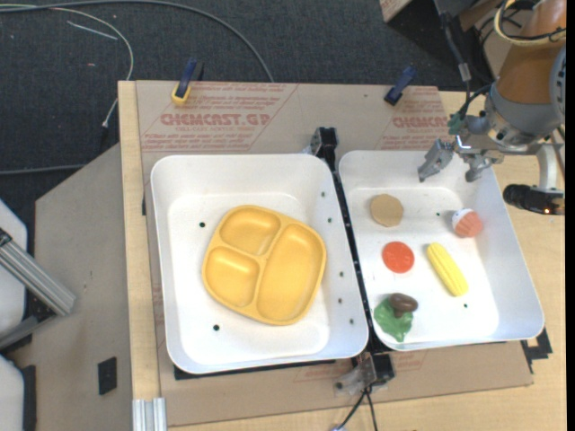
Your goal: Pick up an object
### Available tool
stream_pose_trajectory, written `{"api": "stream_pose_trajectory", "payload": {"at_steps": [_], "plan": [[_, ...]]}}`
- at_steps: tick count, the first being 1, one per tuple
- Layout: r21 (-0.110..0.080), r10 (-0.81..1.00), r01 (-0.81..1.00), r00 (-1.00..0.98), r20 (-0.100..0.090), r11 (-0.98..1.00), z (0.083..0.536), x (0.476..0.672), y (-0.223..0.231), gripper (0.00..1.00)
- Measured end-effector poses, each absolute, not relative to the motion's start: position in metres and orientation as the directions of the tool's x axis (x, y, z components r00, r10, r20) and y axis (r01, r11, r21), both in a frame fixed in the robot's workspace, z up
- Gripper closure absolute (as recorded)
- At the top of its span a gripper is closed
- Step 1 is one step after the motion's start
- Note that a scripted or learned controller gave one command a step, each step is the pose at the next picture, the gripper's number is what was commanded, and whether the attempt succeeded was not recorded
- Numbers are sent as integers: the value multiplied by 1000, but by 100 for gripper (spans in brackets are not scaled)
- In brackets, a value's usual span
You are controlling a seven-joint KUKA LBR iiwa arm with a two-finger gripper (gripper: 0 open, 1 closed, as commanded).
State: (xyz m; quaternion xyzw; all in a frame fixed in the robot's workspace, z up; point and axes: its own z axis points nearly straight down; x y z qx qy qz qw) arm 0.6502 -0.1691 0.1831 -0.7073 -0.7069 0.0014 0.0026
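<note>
Green-and-brown toy food [395, 315] seen at right bin [521, 285] front edge. Gripper [456, 162] poised open, empty, above back edge. Approach step judged; descent onto one item needed.

Five small things lie in the right bin [512, 268], none touching except the last two. A tan disc [387, 210] lies flat near the back left. A pinkish-orange and white piece [466, 224] sits near the right wall. A red-orange disc [398, 257] lies mid-bin, a yellow corn cob [446, 268] slanting beside it. At the front, a dark brown lump [402, 303] rests on a green leafy piece [392, 321].
</note>
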Motion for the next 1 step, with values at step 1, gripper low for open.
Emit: {"api": "stream_pose_trajectory", "payload": {"at_steps": [1], "plan": [[-6, 1000, 1000, -1, 2, 1, 140, 648, -165, 0]]}}
